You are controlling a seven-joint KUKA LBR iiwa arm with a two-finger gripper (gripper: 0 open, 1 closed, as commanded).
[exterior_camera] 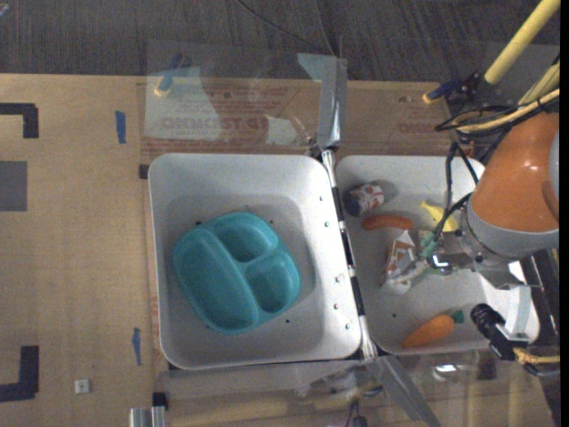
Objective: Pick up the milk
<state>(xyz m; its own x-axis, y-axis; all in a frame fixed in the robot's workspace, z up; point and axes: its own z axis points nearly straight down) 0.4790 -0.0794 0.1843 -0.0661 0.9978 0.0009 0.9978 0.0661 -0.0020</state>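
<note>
Your gripper (pixel 425 258) is reaching the milk carton (pixel 400 263) in the right bin (pixel 391 323); finger state I cannot tell. Carton is lying unlifted; grasp and lift are remaining.

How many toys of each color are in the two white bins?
Teal: 1, the divided plate in the left bin.
Orange or red: 2, the carrot and the sausage, in the right bin.
White: 1, the milk carton.
Grey: 1, the can.
Yellow: 1, a banana, partly hidden.
Total: 6

tool (pixel 425 258) beside milk (pixel 400 265), right bin (pixel 384 334)
</note>
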